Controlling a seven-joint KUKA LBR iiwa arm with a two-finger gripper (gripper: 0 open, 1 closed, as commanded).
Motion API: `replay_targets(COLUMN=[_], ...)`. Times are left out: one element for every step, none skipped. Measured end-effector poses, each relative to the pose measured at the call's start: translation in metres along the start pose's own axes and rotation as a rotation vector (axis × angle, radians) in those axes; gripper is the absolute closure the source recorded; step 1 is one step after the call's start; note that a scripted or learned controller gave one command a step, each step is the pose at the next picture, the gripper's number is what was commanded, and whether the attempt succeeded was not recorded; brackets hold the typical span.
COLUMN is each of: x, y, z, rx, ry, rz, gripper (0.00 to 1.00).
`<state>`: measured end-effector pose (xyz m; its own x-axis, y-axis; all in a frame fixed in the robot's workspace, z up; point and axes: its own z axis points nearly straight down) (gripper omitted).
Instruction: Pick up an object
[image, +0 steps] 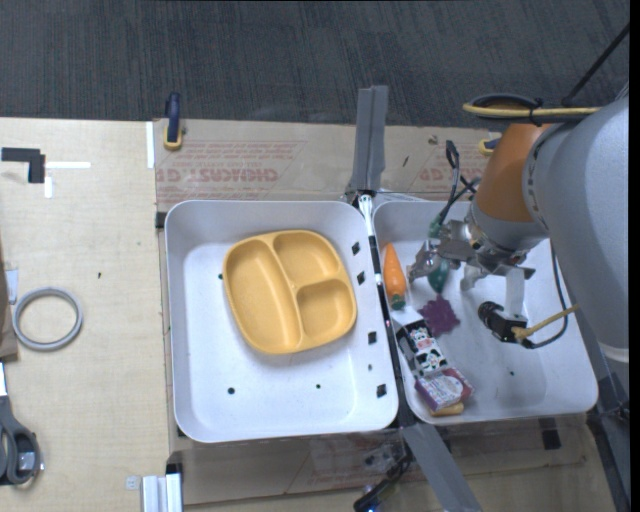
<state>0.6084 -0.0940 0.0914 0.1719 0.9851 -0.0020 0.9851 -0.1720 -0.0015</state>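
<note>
1. Wooden table (80, 400) carries two shallow white bins side by side; a grey tape ring (45, 318) lies on its left part, well apart from the bins.
2. Grey arm (600, 190) with an orange band (503, 180) enters from the right edge of the camera view and hangs over the right bin.
3. Left bin (200, 390) holds a yellow divided plate (290, 290) with three compartments, lying flat in the upper middle of the bin.
4. Right bin (530, 385) holds several small objects, all gathered along its left side near the wall shared with the left bin.
5. Tool (432, 268) sits low over the upper left part of the right bin, just beside the carrot. It cannot be determined whether the tool is open or closed, and no object is visible within it.
6. Pink packet (443, 391) lies lowest in the right bin, near the front wall.
7. Black-and-white carton (423, 348) lies just above the pink packet, close to or touching it.
8. Orange carrot (394, 275) lies lengthwise against the left wall of the right bin.
9. Purple piece (439, 316) lies between the carrot and the carton, directly below the tool.
</note>
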Motion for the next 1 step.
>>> replay_targets(x=[0.0020], y=[-0.0032], z=[-0.0997], rx=[0.001], ry=[-0.001], rz=[0.250], gripper=[0.00])
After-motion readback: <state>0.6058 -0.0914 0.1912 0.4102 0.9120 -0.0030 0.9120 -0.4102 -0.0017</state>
